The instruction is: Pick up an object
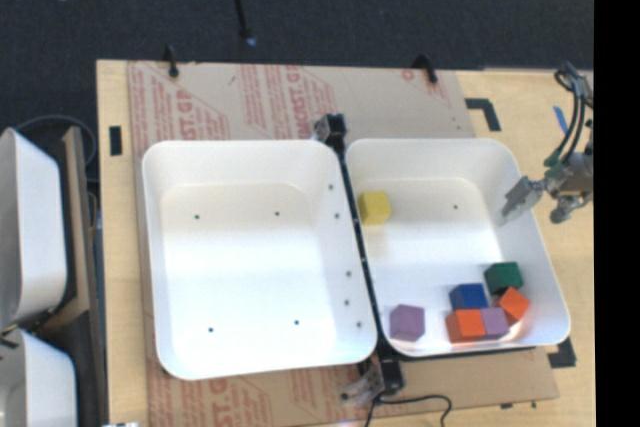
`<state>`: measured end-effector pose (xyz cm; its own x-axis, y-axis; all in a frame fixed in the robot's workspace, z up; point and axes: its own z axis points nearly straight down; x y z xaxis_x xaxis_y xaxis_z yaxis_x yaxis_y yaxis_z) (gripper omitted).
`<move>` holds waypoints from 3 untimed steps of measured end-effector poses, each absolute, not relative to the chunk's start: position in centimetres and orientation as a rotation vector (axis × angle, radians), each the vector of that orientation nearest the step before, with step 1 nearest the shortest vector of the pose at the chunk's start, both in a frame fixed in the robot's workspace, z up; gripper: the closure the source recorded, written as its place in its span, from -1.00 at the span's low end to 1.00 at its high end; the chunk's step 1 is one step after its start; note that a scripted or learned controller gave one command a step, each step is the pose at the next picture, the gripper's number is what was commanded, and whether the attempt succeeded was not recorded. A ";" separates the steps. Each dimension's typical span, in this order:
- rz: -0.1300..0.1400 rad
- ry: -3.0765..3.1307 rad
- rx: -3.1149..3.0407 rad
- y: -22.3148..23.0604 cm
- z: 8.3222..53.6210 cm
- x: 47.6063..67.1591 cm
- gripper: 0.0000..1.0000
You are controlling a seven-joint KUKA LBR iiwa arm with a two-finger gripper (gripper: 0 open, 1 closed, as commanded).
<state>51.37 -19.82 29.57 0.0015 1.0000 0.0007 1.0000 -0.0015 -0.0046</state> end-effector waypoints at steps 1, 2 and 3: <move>-0.001 -2.222 -2.223 -19.8 29.9 51.5 -1.00; 0.004 -2.219 -2.219 -19.4 23.8 51.9 -1.00; 0.003 -2.219 -2.219 -18.8 18.2 52.5 -1.00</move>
<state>52.49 -18.77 18.19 0.0000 1.0000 0.0010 1.0000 0.0000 -0.0041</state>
